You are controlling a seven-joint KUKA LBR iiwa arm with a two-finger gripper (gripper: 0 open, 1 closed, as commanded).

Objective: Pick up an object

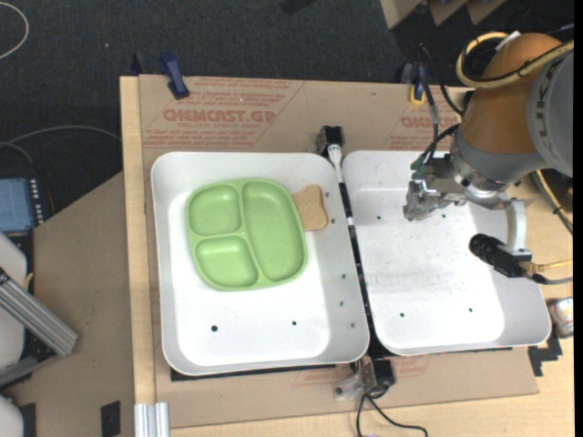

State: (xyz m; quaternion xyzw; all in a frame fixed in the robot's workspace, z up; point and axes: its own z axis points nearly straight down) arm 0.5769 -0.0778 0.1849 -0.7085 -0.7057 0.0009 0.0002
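Note:
A green divided plate (246,233) lies in the left bin (273,335). A tan, sponge-like slab (311,208) rests against the plate's upper right edge. My gripper (422,200) hangs over the upper part of the right bin (455,326), well to the right of the slab. Nothing shows between its fingers.
A black clamp (331,140) sits at the top where the two bins meet. A black cylindrical part (496,254) juts over the right bin's right side. The bins rest on a cardboard sheet (237,107), with cables along the right edge.

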